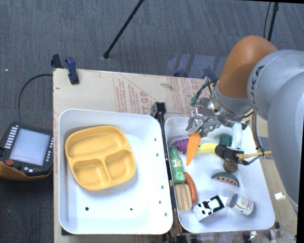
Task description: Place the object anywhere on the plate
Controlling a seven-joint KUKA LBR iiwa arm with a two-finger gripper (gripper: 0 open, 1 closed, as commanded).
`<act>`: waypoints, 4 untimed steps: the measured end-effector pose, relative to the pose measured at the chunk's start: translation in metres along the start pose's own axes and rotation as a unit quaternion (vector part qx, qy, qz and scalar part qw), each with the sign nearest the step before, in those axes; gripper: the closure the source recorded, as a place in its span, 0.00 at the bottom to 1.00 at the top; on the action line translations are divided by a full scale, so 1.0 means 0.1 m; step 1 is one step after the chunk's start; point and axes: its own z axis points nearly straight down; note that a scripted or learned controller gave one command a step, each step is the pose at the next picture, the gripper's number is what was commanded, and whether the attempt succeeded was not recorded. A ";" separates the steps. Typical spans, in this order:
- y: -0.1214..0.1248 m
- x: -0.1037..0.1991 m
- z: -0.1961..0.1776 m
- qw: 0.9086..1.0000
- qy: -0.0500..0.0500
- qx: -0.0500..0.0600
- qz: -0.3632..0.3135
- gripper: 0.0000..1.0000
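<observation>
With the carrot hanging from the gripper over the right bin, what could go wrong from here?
1. The gripper pinches the carrot only at its top end, and it hangs down at a slight tilt, so it may slip free on the way over.
2. The plate sits in the left bin, so the dangling tip might catch the bin walls in between.
3. The plate has raised dividers; a carrot released onto one could roll off.
</observation>
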 end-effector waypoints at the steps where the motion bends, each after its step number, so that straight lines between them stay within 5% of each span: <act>1: -0.13 0.82 -0.43 0.995 0.001 -0.003 -0.098 1.00; 2: -0.27 1.59 -0.18 0.999 0.000 -0.001 0.032 1.00; 3: -0.44 2.59 -0.03 0.999 0.001 0.001 0.036 1.00; 4: -0.43 2.57 -0.04 0.999 0.000 -0.001 0.036 0.00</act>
